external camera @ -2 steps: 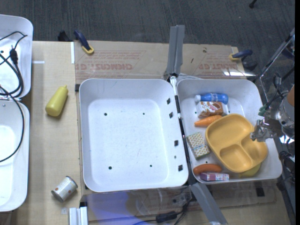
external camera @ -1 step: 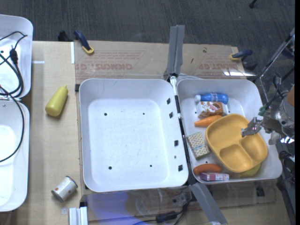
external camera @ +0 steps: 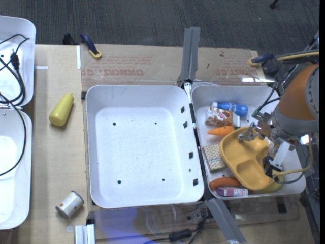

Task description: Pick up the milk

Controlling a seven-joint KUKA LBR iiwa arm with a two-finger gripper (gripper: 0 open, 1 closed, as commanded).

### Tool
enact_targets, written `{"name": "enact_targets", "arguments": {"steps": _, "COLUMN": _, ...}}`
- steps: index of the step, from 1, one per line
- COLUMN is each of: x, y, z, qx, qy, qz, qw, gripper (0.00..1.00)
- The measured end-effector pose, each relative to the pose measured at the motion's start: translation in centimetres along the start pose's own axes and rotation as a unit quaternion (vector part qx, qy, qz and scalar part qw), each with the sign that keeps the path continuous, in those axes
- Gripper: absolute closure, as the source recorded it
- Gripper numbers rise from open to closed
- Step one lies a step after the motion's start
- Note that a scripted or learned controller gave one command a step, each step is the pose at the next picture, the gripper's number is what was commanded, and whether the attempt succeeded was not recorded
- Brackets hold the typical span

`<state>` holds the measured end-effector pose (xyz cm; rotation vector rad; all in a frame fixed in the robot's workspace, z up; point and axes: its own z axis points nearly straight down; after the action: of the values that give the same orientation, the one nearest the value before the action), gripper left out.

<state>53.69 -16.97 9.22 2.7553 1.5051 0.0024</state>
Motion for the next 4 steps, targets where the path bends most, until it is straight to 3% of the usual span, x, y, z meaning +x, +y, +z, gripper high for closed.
{"name": "enact_targets", "arguments": {"steps": 1, "x": -1.0, "y": 3.2, "z": -6.9, "qx": 0.004, "qy": -0.002, "qz": -0.036, "qw": 0.9993, "gripper": 0.0}}
{"name": "enact_targets", "arguments": {"steps": 2, "x": 1.5, "y": 0.9, "z": -6.6, "qx": 0.005, "qy": -0.002, "qz": 0.024, "qw": 0.9997, "gripper": 0.0}}
{"name": "enact_targets", "arguments": {"steps": 3, "x": 2.0, "y": -1.4, "z": -0.1, "qx": 0.0, "qy": -0.001, "qz": -0.019, "qw": 0.9998, "gripper": 0.0}}
{"name": "enact_targets", "arguments": {"steps": 4, "x": 1.7, "y": -0.8, "z": -0.1, "qx": 0.0, "qy": 0.001, "qz": 0.066, "qw": 0.9978, "gripper": 0.0}}
